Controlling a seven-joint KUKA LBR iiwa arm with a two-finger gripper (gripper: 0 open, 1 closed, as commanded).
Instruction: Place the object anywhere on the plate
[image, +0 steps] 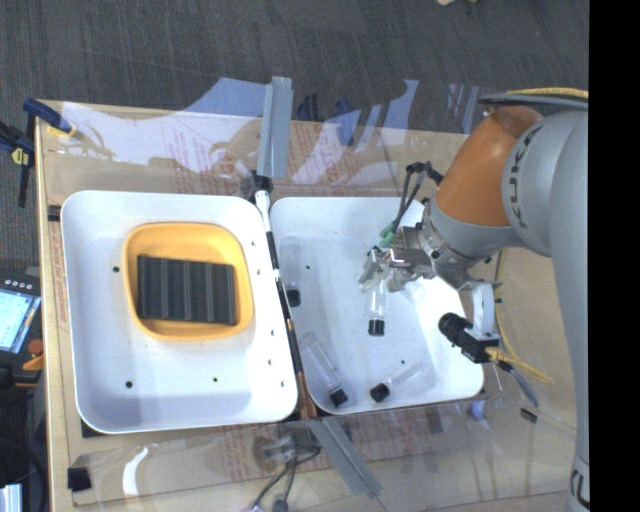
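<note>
A single fixed camera looks down from above at a slant, taking in the whole surface (150, 160) from a moderate height. The left bin (90, 380) sits toward the view's left and the right bin (320, 230) just beside it at centre. The arm (530, 190) enters from the view's right edge, looming large and near the lens.

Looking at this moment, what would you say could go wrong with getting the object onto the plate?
1. The gripper hangs over a clear tube that looks slippery and may roll away.
2. The yellow plate sits in the left bin; crossing the bins' rims could knock the tube loose.
3. Other tubes lie nearby.
</note>
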